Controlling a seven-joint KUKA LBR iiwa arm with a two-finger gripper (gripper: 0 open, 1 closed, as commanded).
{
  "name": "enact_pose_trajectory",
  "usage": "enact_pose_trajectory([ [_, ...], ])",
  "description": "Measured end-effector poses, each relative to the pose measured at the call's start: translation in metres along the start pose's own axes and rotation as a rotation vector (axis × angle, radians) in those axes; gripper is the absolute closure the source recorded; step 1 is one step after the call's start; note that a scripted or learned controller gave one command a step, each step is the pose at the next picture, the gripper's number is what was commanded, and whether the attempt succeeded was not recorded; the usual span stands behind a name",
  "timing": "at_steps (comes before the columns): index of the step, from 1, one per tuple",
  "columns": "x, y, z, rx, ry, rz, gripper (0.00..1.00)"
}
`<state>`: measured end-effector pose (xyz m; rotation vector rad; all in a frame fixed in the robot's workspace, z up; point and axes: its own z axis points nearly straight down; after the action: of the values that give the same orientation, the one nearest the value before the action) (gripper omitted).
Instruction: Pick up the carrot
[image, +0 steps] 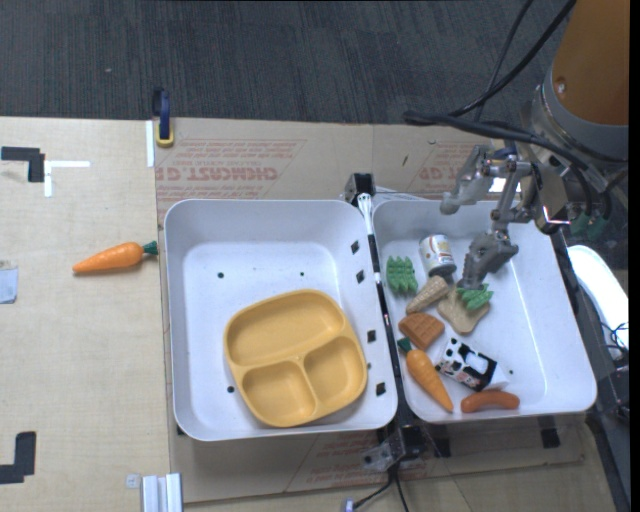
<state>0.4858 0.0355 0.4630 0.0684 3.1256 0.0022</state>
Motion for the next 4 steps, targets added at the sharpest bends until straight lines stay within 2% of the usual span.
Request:
enact_pose_trajectory([
  [1,-0.004,-0.053,-0.014,0.001,0.000,-0.298,0.00],
  [2,-0.015,-0.062,-0.012,0.000,0.001,-0.440,0.00],
  [3,-0.023,-0.009,-0.015,-0.004,0.000,-0.681,0.00],
  [4,-0.011,-0.024,-0.056,-0.003,-0.009,-1.026,0.00],
])
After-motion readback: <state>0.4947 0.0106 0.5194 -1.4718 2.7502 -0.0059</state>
